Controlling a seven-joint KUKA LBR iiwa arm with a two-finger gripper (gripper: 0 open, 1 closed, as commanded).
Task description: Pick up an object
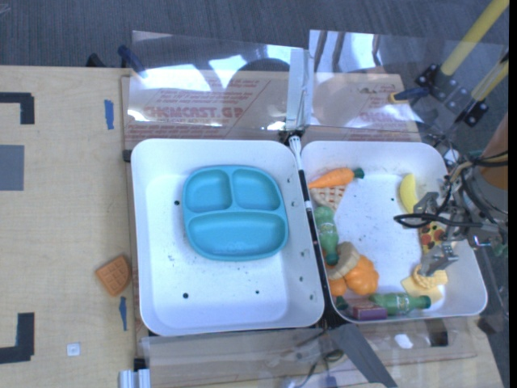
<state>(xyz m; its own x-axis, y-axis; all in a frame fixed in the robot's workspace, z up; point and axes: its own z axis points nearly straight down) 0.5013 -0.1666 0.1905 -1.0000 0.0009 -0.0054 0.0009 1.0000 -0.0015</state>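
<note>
Left white shallow bin [153, 289]: one blue three-compartment plastic plate [235, 213], lying flat near the bin's middle. Right white shallow bin [380, 217]: orange toy carrot [333, 176] at the far left corner; yellow banana-shaped toy [409, 191] toward the far right corner; green bottle-shaped toy [326, 231] along the left wall; round orange toy fruit [361, 277] near the front left, partly overlapping a tan piece that is hard to identify; dark green and purple items along the front wall, blurred together. Grey two-finger gripper [436, 253]: low over the bin's right edge, above a pale yellow toy [426, 281]; cabling hides the jaws, so their state cannot be told. Light wooden surface [56, 217]: one small orange waffle-patterned block [114, 274], left of the left bin.
</note>
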